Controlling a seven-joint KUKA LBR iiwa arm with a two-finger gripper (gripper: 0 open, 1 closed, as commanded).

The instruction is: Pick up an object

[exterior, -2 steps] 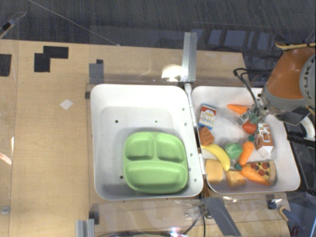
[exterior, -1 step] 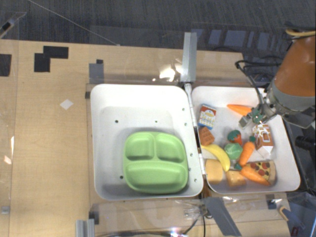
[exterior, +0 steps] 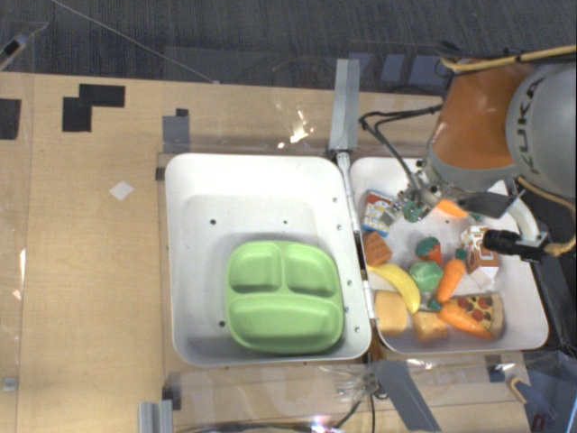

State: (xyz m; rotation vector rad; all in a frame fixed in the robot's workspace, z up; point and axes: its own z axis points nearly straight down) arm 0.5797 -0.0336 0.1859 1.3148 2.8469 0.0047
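Observation:
The right bin (exterior: 532, 327) holds several toy foods: a yellow banana (exterior: 398, 283), an orange carrot (exterior: 450, 279), a pizza slice (exterior: 471, 313), a green vegetable (exterior: 425, 275), a bread piece (exterior: 390, 311) and a small printed packet (exterior: 379, 213). My gripper (exterior: 416, 204) hangs low over the back of this bin, just right of the packet and left of an orange piece (exterior: 450, 209). The wrist hides its fingers. Nothing shows between them.
The left bin (exterior: 194, 242) carries a green divided plate (exterior: 283, 295) in its front half. A metal divider (exterior: 343, 115) runs between the bins. The arm's orange band (exterior: 482, 115) and cables overhang the right bin's back right corner.

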